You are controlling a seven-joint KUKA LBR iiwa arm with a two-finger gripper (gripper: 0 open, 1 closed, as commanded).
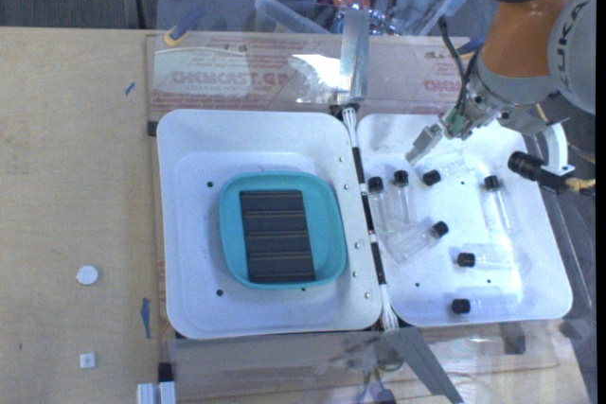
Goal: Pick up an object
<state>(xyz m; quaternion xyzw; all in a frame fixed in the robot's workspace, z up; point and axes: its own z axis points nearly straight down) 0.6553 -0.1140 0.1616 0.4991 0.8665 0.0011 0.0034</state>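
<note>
I see two white bins on the table. The left bin (pixel 189 147) holds a teal tray (pixel 280 227) with a dark ridged pad (pixel 276 235) in it. The right bin (pixel 544 284) holds small clear vials with black caps, lying flat and spread out. One vial (pixel 379 196) lies near the wall between the bins, with another vial (pixel 403 192) just beside it. A third vial (pixel 496 202) lies further right, and one vial (pixel 421 239) sits mid-bin.

My tool (pixel 423 143) hangs over the back of the right bin, tilted, a little behind the two vials by the wall. I cannot tell how its tips are set, and I see nothing in it.

I think the pick has not begun. To do it well, I would choose a vial that lies apart from the others, like the third one. I would come straight down over its middle, tips across its thin side. Clear glass is slick, so it may roll away.
</note>
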